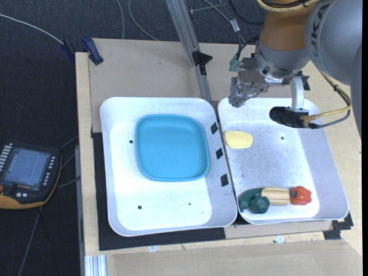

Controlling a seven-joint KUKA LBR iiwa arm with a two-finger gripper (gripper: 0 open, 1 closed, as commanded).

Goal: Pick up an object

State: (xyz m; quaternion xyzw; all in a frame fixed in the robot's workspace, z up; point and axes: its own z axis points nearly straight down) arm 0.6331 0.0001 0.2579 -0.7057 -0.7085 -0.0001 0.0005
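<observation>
In the camera view, the arm [305,22] is reaching in from the right, and its gripper [237,100] is hanging above the far left corner of the right bin [322,171]. Nothing is showing between its fingers, and whether they are spread or pressed together cannot be told from this angle. A yellow piece [238,140] is lying in the right bin near its left wall, just below the gripper and apart from it. Along that bin's near edge, a green item [254,202], a tan item [275,196] and a red item [299,195] are sitting in a row, touching one another. A blue plate [172,147] is resting in the left bin [118,154]. A black part [286,117] fixed to the arm is hanging over the right bin's far side. A pendant [26,174] is lying off the bench at the left.
</observation>
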